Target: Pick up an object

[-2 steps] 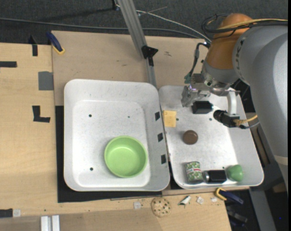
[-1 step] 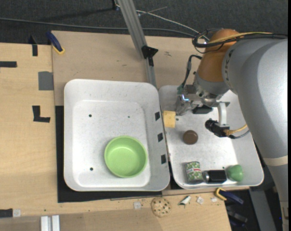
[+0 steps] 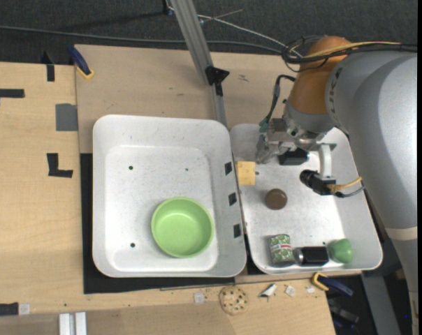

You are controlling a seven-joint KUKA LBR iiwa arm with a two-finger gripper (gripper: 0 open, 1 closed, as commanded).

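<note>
From the overhead camera, the claw (image 3: 270,149) hangs low over the far end of the right bin (image 3: 351,187), and its fingertips blur into the dark wrist hardware, so I cannot tell how it is set or whether anything sits in it.

Taking the yellow block (image 3: 246,173) as the landmark: it leans against the right bin's left wall, just beside and below the claw, and looks like the nearest candidate. A brown round piece (image 3: 276,199) lies near it toward the bin's middle. Well apart from the block, along the near wall, sit a green-and-white can (image 3: 280,248), a black cylinder (image 3: 311,255) touching or nearly touching it, and a green ball (image 3: 341,250) beside that. A green bowl (image 3: 182,227) rests in the left bin (image 3: 113,152), across the wall from the block.

The main risk, as I judge it, is the block's place hard against the wall: a finger coming down there could land on the rim or on the block's top, pushing it over instead of straddling it. The brown piece may roll away if nudged. A cable loop (image 3: 333,185) trailing by the wrist could snag as well.
</note>
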